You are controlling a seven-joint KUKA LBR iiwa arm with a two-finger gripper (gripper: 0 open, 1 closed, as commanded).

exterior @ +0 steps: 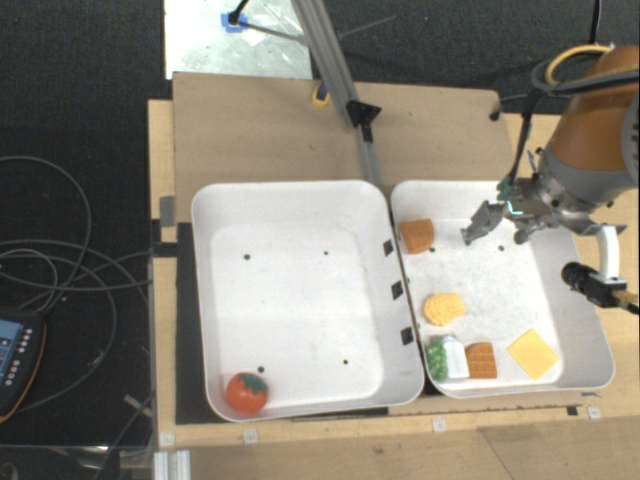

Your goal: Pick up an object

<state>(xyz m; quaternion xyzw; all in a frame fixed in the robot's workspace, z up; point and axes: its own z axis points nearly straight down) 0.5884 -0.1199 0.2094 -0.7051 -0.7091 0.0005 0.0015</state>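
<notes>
My gripper (pixel 502 228) hangs over the back of the right bin (pixel 590 313), fingers spread open with nothing between them. An orange bread-like piece (pixel 417 235) lies to its left near the bin's back left corner. Nearer the front lie a yellow corn-like piece (pixel 444 308), a green and white item (pixel 444 358), a brown waffle-like block (pixel 481 359) and a yellow cheese slice (pixel 533 353). A red tomato (pixel 246 392) sits in the front left corner of the left bin (pixel 290 208).
A grey metal pole (pixel 335 58) slants across the bench behind the bins. Black clips (pixel 396 289) sit along the seam between the two bins. Cables and a handheld pendant (pixel 15 353) lie on the floor at the left.
</notes>
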